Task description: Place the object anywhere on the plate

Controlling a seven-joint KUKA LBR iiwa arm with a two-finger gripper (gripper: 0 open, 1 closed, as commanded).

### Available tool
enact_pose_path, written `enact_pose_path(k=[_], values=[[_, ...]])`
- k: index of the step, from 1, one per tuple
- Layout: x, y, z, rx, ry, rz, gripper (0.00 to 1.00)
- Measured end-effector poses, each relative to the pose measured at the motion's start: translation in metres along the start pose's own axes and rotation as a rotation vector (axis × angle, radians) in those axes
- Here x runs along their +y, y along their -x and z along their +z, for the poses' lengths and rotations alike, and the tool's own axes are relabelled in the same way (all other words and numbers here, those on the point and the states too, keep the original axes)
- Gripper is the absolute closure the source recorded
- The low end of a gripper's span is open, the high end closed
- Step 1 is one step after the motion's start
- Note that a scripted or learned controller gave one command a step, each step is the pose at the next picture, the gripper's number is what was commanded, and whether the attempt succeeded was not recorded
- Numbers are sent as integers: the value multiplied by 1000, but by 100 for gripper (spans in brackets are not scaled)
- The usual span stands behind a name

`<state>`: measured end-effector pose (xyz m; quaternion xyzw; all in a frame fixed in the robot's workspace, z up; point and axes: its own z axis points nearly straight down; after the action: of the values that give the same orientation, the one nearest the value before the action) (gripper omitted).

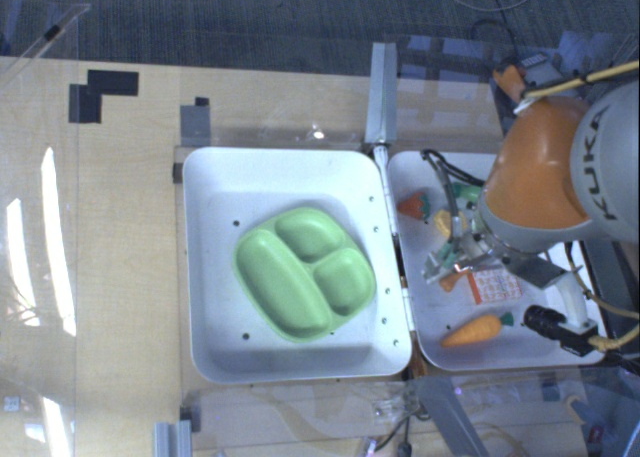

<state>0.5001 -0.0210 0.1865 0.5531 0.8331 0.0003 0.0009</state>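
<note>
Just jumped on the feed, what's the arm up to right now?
The arm is reaching down into the right bin, with its gripper low among the toy food there. A carrot lies near the bin's front edge and a small red piece sits near the back; neither is in the gripper. The green plate in the left bin has nothing on it yet, so the placing hasn't happened.

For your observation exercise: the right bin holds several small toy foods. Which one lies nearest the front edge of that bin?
The orange carrot, lying flat near the right bin's front wall. The small red piece sits far back, near the divider between bins.
</note>
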Motion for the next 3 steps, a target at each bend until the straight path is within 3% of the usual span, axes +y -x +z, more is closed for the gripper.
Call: enact_pose_path(k=[1, 2, 3], values=[[24, 50, 3, -2, 3, -248, 100], [9, 61, -17, -2, 4, -228, 100], [9, -23, -38, -1, 4, -543, 100]])
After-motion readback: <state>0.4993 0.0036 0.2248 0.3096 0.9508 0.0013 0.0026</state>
